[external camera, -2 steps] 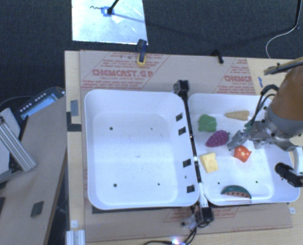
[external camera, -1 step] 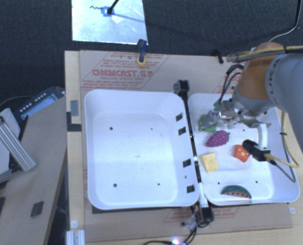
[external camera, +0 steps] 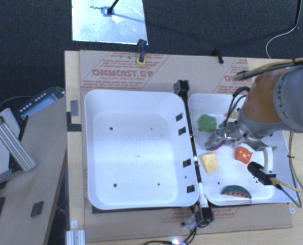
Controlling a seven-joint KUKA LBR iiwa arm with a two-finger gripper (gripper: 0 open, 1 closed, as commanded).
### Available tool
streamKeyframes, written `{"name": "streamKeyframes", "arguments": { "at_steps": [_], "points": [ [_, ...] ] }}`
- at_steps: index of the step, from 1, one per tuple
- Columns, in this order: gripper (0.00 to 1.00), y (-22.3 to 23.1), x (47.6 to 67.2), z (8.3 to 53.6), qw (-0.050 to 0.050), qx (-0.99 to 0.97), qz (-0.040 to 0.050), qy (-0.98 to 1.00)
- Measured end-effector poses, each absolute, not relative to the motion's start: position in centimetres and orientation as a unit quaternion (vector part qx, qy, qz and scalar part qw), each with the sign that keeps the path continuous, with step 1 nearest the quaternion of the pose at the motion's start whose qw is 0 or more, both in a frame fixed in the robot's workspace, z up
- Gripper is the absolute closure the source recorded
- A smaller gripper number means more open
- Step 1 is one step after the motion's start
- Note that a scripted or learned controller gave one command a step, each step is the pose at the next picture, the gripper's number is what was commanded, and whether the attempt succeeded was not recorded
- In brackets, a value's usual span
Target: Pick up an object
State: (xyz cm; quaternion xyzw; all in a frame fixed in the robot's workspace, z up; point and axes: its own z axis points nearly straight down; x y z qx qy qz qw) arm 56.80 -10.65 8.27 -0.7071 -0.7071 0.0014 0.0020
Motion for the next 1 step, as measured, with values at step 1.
{"name": "streamKeyframes", "arguments": {
  "at_steps": [1],
  "points": [
    [0.00,-8.84,59.18,8.49,-0.001,-0.705,-0.0013,-0.709]
  ]
}}
